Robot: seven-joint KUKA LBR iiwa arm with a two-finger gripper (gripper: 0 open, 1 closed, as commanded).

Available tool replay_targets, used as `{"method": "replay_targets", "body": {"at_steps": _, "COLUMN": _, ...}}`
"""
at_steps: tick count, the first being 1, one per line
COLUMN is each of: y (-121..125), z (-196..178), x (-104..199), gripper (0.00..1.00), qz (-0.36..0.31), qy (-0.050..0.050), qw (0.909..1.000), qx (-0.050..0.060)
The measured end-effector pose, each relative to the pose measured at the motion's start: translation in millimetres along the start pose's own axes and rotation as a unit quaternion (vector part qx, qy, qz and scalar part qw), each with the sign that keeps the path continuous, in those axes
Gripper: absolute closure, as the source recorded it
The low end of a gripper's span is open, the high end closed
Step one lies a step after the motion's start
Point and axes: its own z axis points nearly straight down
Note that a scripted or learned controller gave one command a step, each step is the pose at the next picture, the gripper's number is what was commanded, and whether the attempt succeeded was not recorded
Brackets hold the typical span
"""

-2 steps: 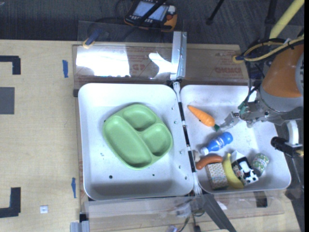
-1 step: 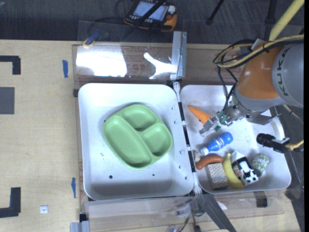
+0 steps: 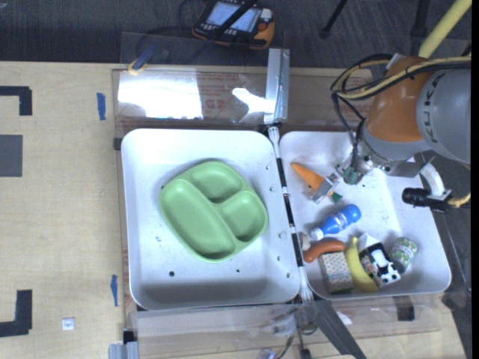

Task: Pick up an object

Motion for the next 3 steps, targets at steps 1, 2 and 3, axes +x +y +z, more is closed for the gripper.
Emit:
{"method": "replay_targets", "body": {"at_steps": 1, "y": 2.1, "z": -12.6, "x": -1.3, "gripper": 1.0, "qz": 0.001, "qy": -0.003, "qw": 1.0, "qx": -0.004}}
{"method": "replay_targets", "body": {"at_steps": 2, "y": 50.3, "z": -98.0, "x": 49.0, "gripper": 1.0, "qz": 0.321, "qy": 0.001, "qw": 0.947, "qx": 0.004}}
{"method": "replay_targets", "body": {"at_steps": 3, "y": 42.2, "z": -142.7, "x": 100.5, "gripper": 1.0, "qz": 0.421, "qy": 0.001, "qw": 0.9071, "qx": 0.004}}
